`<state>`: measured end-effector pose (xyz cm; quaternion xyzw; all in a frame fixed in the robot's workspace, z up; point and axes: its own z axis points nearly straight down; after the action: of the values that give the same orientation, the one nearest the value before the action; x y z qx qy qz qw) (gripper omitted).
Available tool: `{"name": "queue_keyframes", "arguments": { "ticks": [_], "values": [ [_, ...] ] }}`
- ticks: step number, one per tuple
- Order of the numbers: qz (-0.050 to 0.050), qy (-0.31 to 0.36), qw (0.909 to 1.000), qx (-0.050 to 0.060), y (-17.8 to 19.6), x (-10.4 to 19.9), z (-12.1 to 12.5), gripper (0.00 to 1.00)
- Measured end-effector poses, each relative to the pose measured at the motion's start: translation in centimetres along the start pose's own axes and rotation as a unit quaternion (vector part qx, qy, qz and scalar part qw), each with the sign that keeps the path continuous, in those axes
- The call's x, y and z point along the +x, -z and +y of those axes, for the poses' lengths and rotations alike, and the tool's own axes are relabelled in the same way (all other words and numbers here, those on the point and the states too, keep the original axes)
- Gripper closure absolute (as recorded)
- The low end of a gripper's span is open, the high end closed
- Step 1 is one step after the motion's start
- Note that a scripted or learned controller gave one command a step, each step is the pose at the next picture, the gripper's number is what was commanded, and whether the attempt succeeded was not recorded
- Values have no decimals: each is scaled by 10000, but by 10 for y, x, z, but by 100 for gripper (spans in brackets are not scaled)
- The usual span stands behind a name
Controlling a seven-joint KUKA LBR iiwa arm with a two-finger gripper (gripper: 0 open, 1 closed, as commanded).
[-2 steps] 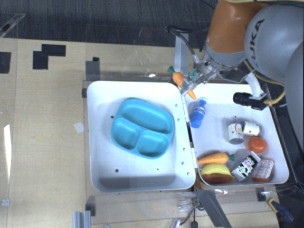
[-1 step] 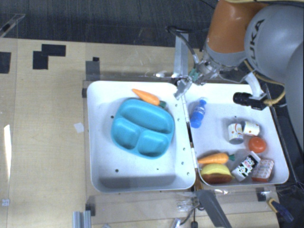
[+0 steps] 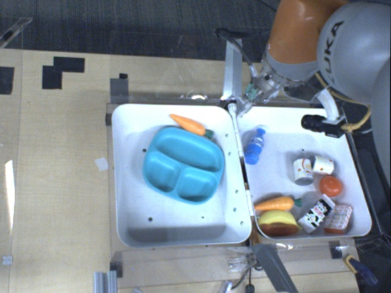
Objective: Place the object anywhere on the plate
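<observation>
End effector (image 3: 247, 104) right of carrot (image 3: 188, 124)

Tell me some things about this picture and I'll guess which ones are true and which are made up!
1. The blue plate sits in the left bin. True.
2. A carrot lies in the middle of the plate. False: it lies in the bin at the plate's far edge.
3. The blue bottle is in the right bin. True.
4. The right bin has no carrot. False: a second carrot lies near its front.
5. The gripper hangs over the plate. False: it is near the bins' far edge.
</observation>
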<state>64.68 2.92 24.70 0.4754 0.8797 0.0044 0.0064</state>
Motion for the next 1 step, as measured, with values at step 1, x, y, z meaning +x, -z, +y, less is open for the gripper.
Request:
{"name": "queue_keyframes", "arguments": {
  "ticks": [1],
  "values": [
    [25, -342, 9994, 45, -1, 61, -51, 100]
  ]
}}
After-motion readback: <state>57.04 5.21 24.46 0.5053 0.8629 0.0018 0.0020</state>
